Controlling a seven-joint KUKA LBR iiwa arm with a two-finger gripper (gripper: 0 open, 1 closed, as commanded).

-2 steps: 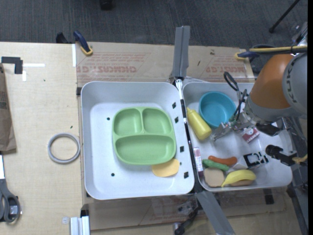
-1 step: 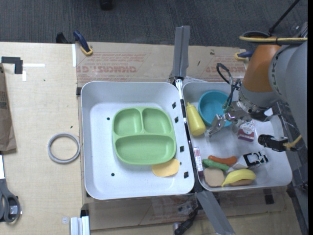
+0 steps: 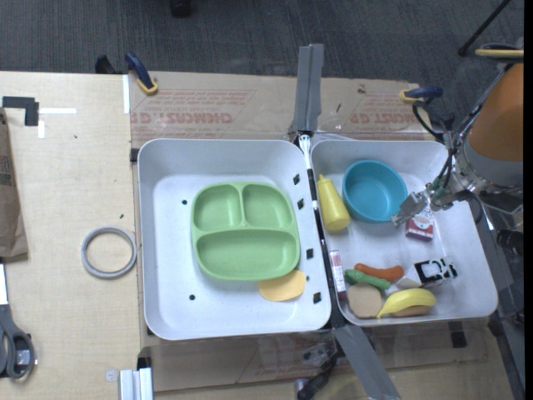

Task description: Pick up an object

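The gripper [image 3: 414,209] is positioned low over the right bin [image 3: 475,248], at the right-hand rim of a blue bowl [image 3: 374,190]. Finger opening cannot be determined from this view, and nothing can be confirmed between the fingers.

Item just right of and slightly below the gripper: a small red-and-white packet [image 3: 420,227], flat on the bin floor, rectangular, white face with a red band along its lower edge (whether the gripper touches it cannot be told).

Further items, relative to the gripper:
- Blue bowl, just left: round, deep, upright
- Yellow bottle [image 3: 331,205], farther left, lying against the bin's left wall
- Black-and-white object [image 3: 435,270], below, apart
- Orange carrot [image 3: 381,272] and green piece [image 3: 367,280], below and left
- Yellow banana [image 3: 406,302] and tan round slice [image 3: 362,301], lowest in the bin, near the front wall

Left bin [image 3: 162,223], well left of the gripper: green divided plate [image 3: 245,230], with a yellow disc [image 3: 282,287] touching its lower edge
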